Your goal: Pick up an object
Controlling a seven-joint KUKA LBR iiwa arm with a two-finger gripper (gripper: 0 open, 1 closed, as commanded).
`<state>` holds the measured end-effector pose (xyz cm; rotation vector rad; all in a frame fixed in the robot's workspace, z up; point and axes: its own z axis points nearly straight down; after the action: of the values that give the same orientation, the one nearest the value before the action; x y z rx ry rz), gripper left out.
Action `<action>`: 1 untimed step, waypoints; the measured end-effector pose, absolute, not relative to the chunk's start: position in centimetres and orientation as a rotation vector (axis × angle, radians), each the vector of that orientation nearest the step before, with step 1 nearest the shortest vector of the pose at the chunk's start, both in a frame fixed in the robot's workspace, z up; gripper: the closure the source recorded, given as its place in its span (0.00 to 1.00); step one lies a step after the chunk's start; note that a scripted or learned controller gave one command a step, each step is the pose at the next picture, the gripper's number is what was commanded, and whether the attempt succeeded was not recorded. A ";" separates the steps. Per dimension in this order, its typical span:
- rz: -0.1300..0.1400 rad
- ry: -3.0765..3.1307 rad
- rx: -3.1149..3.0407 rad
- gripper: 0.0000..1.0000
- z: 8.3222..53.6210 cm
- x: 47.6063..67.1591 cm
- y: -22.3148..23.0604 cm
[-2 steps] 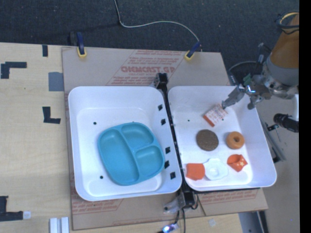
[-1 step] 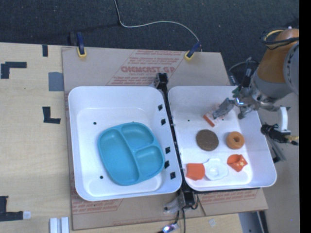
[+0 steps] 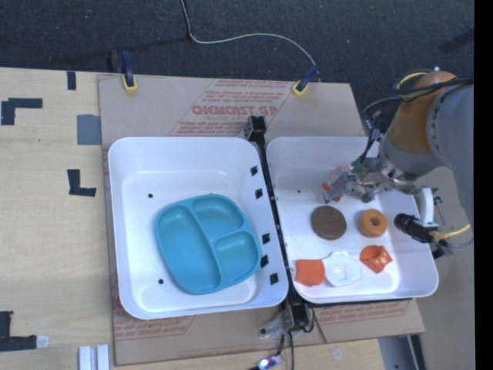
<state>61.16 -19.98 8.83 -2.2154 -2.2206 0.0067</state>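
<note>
White right bin [image 3: 400, 287] on the surface holds five small pieces: brown disc [image 3: 329, 223] mid-bin, doughnut [image 3: 373, 223] just beside it, and along the front wall an orange block [image 3: 310, 272], white piece [image 3: 342, 270] and red piece [image 3: 376, 258]; blue tray [image 3: 206, 241] sits in the left bin [image 3: 127, 206]. Claw [image 3: 340, 185] hangs near the disc, above it in view, nothing between its tips; open or closed, cannot tell. Judged toy food, light and stiff, likely slick: disc lies flat, take it across the rim; doughnut across the ring.
</note>
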 end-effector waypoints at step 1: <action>0.002 -2.225 -2.220 0.00 8.6 61.2 -20.0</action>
<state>61.25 -19.96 8.60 -2.2205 -2.2255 0.0021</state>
